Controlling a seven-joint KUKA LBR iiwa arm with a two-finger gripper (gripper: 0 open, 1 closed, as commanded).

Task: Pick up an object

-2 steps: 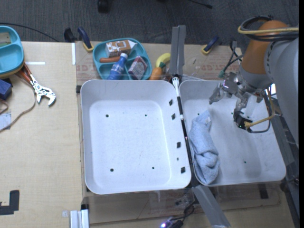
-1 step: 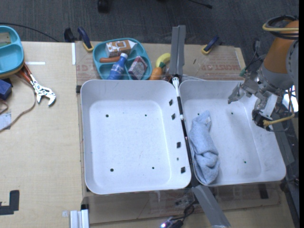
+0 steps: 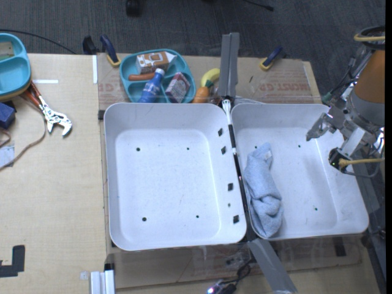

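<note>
Task thing: a crumpled grey-blue cloth [image 3: 264,190], lying in the right bin [image 3: 309,185].
Cloth position: against that bin's left wall, running from mid-floor down to the near left corner, where it rides up the wall.
End effector [image 3: 320,127]: above the right bin's far right part, close to the right rim, well apart from the cloth.
End effector state: cannot tell how far open it is; the cloth is not in its hold.
Arm [image 3: 371,86]: enters over the right rim; the orange band sits above the wrist.
Between end effector and cloth: bare white bin floor with a few small dark holes.
Left bin [image 3: 168,179]: beside the right bin, their rims meeting along a seam with small black clips [image 3: 230,187].
Upright grey post [image 3: 229,63]: at the far end of that seam.
Teal tray [image 3: 130,79]: on the desk [image 3: 52,195] behind the left bin, holding a small box [image 3: 154,60], a blue bottle [image 3: 151,86] and a dark packet [image 3: 176,89].
Beside the tray: a yellow banana [image 3: 210,76] and an orange item [image 3: 201,95], just left of the post.
Far left of desk: a wrench [image 3: 54,119] and a second teal tray [image 3: 13,66].
Desk far edge: two clamps [image 3: 110,51] [image 3: 271,57].
</note>
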